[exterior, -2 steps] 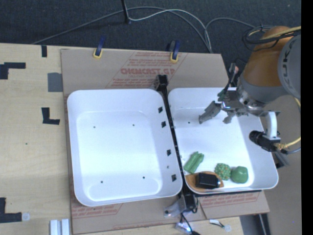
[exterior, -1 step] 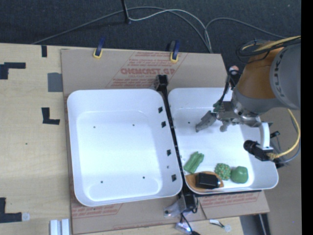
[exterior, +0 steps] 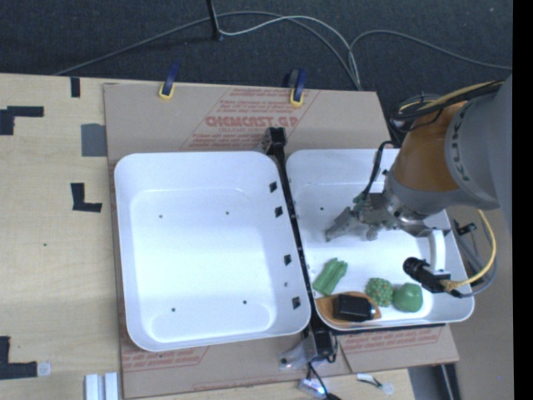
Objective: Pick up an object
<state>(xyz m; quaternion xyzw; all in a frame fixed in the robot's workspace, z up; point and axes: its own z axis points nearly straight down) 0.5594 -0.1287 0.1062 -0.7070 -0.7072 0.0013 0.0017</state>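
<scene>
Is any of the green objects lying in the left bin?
No, the green objects all lie near the front of the right bin, below the pincer.

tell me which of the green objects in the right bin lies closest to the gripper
The elongated green piece, lying apart at the left; the bumpy green ball and smooth green lump sit farther from the gripper.

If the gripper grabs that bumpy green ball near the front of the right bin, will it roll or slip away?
The bumpy green ball looks rounded, so a nudge could roll it, though its knobbly surface may give the fingers some bite. It sits beside a smooth green piece and a black block, so neighbours may shift too. It is probably light.
</scene>
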